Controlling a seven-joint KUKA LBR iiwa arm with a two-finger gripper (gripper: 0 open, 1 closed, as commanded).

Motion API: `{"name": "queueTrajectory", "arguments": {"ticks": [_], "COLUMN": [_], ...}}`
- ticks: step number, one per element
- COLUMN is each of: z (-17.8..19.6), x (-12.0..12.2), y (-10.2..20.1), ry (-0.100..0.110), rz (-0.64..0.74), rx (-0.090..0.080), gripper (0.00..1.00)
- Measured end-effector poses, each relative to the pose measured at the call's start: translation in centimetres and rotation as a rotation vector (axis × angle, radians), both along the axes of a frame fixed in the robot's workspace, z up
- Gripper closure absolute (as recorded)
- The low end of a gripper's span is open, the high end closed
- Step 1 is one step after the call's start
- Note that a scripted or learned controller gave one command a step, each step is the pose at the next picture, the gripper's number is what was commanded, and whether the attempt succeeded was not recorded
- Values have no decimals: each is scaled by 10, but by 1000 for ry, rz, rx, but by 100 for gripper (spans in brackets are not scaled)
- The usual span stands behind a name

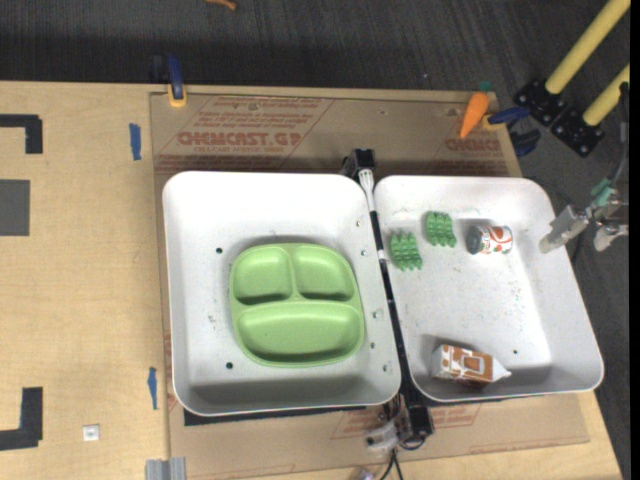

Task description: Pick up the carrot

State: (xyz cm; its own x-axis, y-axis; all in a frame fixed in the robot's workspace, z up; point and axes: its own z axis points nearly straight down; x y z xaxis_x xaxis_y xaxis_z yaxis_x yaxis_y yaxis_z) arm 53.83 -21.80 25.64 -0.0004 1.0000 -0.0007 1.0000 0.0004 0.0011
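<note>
Outside both bins, the small orange plastic carrot with a green top point(474, 114) lies on the brown cardboard sheet point(250, 133) that covers the wooden surface point(80, 268), just beyond the far edge of the right white bin point(560, 298). Its long axis runs near to far with a slight lean: the green leafy end points far and a little right, the orange tip near and a little left.

Red print on the cardboard reads roughly "CHEMCAST GP", seen upside down along the far strip; more red lettering near the carrot is too small to read.

At the right edge of the right bin sits the metallic end effector point(575, 228), reaching in from the right just over the rim. Whether it is spread or pressed together I cannot tell; nothing shows between its tips. It is well apart from the carrot.

Inside the right bin lie two green ridged blocks point(420, 238), a small white and orange can point(488, 239) on its side, and a brown and white carton point(465, 364) at the near side. The left white bin point(190, 268) holds a green three-compartment plastic tray point(295, 303).
</note>
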Motion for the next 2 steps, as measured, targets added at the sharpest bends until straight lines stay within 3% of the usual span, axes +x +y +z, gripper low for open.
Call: {"name": "queueTrajectory", "arguments": {"ticks": [1,2], "z": [-107,-96], "x": [93,94], "y": [5,5], "ry": [1,-3], "rz": [-87,-85], "rx": [1,-2], "gripper": [0,100]}}
